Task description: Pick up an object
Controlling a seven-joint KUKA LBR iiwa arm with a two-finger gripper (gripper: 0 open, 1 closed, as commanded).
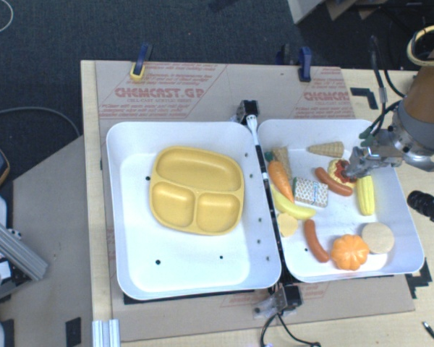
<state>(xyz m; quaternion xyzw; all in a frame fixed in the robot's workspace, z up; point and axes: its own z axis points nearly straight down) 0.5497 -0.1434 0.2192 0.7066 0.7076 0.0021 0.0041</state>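
The right bin [409, 226] holds several toy foods: a carrot [278, 179], a banana [293, 208], a silver wrapped pack [311, 191], a cone [325, 149], a red sausage [333, 182], a red and yellow piece [339, 168], a corn cob [364, 195], a second sausage [316, 240], an orange pumpkin [349, 252] and a beige round piece [378, 237]. My gripper [360, 162] is low over the bin's back right part, right beside the red and yellow piece and just above the corn cob. I see nothing held in it.
The left bin [130, 215] holds a yellow divided plate [197, 191]. A black ridge [264, 186] runs between the two bins. Clamps [139, 62] sit on the bench's far edge. The arm's body [423, 114] hangs over the right bin's far right corner.
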